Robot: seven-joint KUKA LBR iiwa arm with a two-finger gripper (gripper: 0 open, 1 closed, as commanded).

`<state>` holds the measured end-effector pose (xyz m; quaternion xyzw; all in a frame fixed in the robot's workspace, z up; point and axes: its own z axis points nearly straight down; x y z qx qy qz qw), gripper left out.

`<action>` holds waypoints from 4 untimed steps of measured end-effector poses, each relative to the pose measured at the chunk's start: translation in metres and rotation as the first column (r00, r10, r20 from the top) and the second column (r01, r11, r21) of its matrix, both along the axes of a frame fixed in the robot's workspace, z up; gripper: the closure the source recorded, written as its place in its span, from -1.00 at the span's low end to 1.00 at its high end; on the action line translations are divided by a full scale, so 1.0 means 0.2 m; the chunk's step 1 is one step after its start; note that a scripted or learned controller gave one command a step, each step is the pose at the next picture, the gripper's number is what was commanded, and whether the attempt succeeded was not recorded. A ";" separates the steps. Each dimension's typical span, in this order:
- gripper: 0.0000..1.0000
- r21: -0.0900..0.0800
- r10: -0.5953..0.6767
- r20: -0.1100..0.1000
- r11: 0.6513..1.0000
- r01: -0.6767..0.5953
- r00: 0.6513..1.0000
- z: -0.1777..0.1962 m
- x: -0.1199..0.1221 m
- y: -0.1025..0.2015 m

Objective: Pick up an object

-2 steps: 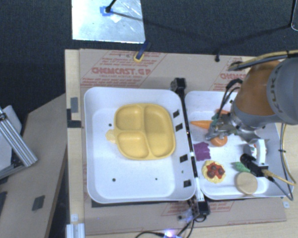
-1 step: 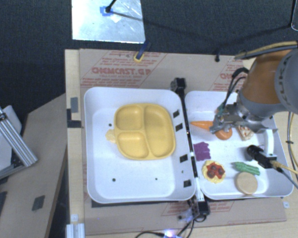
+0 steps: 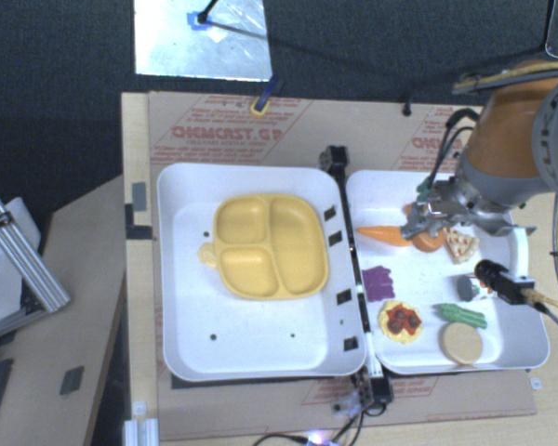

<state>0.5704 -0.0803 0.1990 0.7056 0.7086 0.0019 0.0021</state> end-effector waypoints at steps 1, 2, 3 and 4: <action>1.00 0.000 0.001 -0.001 1.000 -0.001 1.000 0.14 0.01 0.00; 1.00 0.002 0.005 -0.002 1.000 -0.005 1.000 0.16 0.08 0.23; 1.00 0.003 0.006 -0.003 1.000 -0.006 1.000 0.11 0.21 0.51; 1.00 0.002 0.004 -0.002 1.000 -0.004 1.000 0.14 0.29 0.71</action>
